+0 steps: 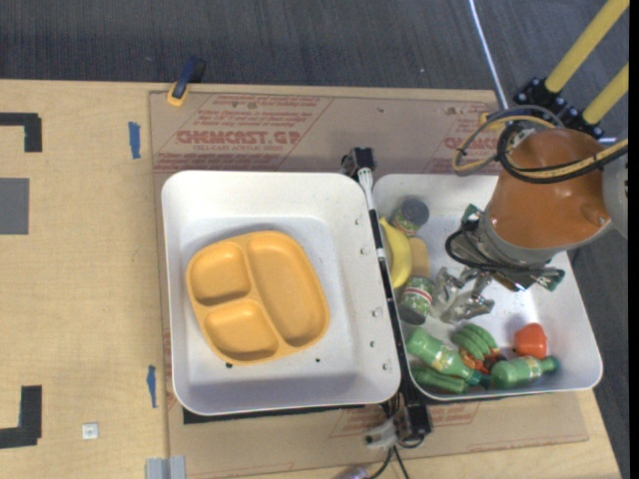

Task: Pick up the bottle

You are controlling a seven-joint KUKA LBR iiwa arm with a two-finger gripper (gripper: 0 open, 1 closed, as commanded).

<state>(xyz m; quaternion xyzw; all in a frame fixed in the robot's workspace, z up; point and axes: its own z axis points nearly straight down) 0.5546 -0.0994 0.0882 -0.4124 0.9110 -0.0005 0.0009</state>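
Two white bins sit side by side on the surface; the left bin (200,208) holds a yellow tray (258,294), and the right bin (579,312) holds the clutter that matters. The arm (547,196) reaches over the right bin, with its hand (465,297) low among the items. Whether the hand is open or closed I cannot tell, since its metal parts blur together at this slant.

The step in hand looks like the approach, not yet a lift. A green bottle (439,359) lies on its side at the bin's near edge, just beside and toward the camera from the hand, next to a second green item (519,370) and a red piece (530,339). A banana (397,252) lies along the bin's left wall, with a small jar (418,296) beside the hand.

Next, the hand would likely need to shift toward the near edge, line up across the bottle's body, then close and rise.
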